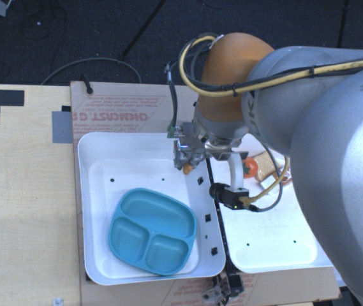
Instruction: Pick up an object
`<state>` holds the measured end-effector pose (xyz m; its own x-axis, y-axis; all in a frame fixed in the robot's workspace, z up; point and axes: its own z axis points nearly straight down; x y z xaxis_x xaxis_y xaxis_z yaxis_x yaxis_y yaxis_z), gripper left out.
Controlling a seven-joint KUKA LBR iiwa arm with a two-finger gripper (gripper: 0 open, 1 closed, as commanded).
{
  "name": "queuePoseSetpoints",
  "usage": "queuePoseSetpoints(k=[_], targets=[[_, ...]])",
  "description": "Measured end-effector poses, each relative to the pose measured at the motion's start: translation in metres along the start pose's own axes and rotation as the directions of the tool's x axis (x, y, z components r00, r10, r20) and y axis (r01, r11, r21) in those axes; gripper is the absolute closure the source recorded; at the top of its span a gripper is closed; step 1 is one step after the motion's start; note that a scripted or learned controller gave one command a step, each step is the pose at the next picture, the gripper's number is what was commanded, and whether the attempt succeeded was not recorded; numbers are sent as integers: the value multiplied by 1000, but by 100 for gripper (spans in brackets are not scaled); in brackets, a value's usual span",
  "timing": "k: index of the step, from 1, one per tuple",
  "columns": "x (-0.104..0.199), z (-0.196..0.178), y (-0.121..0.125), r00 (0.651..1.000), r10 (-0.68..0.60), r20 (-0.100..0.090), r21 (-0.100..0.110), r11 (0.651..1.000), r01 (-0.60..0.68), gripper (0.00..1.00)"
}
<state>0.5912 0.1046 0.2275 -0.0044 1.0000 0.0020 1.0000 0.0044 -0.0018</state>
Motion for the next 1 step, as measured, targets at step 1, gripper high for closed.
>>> queuePoseSetpoints(k=[1], targets=[[-2, 1, -1, 1000, 0, 3, 2, 1000, 0, 0]])
